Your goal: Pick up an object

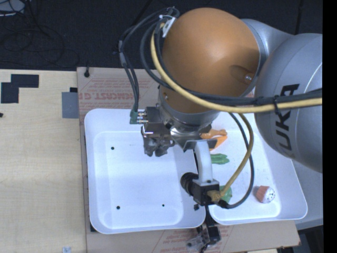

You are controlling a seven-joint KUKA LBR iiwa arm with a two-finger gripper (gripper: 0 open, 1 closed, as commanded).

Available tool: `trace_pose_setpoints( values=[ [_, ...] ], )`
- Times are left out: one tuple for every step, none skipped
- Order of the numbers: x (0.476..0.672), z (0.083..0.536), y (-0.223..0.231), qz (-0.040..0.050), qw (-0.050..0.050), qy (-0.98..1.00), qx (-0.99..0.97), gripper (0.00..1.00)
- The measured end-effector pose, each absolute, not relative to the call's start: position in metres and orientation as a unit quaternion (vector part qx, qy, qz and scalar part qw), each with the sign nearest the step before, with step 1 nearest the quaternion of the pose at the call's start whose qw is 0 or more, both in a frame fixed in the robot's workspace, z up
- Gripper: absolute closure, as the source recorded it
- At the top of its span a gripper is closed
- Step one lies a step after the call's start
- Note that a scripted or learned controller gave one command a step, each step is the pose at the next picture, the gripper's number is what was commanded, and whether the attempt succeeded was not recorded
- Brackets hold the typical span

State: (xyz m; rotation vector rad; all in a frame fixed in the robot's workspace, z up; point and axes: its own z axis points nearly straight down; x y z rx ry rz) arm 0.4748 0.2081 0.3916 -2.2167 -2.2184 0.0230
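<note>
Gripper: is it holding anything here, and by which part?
Cannot be told: the gripper sits low at the bins' shared edge, under the arm, which hides its tips.

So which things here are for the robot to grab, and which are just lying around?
For the job:
- orange object in the right bin
- green object beside it
- small orange and white object near that bin's right side
- gripper

Just lying about:
- left bin
- cardboard sheet under the bins
- cables on the arm
</note>
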Motion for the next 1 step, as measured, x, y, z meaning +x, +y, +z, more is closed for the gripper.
trace_pose_setpoints(
  values=[
    [0.4952, 0.3195, 0.1763, 0.0032, 0.001, -0.707, -0.708, 1.00]
  ],
)
